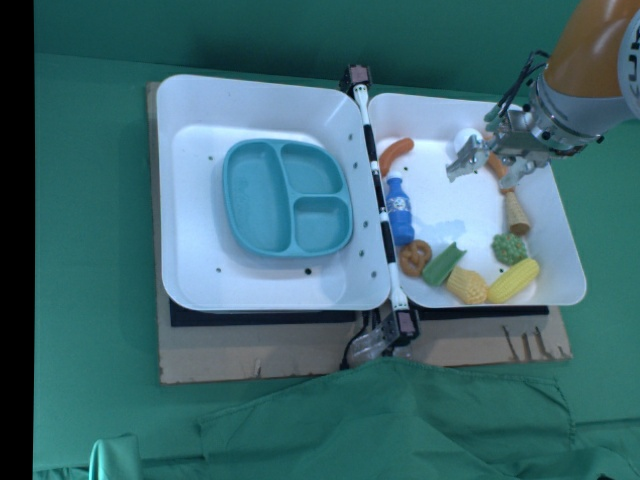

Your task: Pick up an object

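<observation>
My gripper (pixel 486 170) hangs over the back right part of the right bin (pixel 560 258), its two fingers spread apart and open. A small orange carrot-like piece (pixel 495 165) lies in the bin beneath the gap between them, and I see no grasp on it. A white round piece (pixel 466 140) sits just left of the gripper. An ice cream cone (pixel 516 212) lies just in front of it. Further forward are a broccoli floret (pixel 509 248), two corn cobs (pixel 513 280) (pixel 466 286), a green pod (pixel 443 265), a pretzel (pixel 414 257), a blue bottle (pixel 400 211) and an orange sausage (pixel 395 153).
The left bin (pixel 190 258) holds a teal divided plate (pixel 288 196). A rail with clamps (pixel 375 183) runs between the two bins. Green cloth (pixel 400 418) is bunched at the bench's front edge.
</observation>
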Action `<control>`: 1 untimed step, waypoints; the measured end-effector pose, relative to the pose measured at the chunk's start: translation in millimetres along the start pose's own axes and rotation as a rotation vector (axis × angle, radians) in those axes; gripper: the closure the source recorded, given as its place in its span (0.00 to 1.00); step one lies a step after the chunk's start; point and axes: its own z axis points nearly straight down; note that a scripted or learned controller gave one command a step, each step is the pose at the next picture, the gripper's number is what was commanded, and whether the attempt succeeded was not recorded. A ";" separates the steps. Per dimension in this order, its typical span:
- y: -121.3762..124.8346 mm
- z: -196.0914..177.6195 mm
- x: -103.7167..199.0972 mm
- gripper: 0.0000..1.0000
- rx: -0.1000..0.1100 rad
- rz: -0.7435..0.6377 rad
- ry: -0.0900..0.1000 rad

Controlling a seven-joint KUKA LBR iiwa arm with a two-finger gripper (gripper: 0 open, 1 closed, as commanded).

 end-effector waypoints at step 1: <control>-22.8 100.4 -10.1 0.00 0.020 0.003 0.004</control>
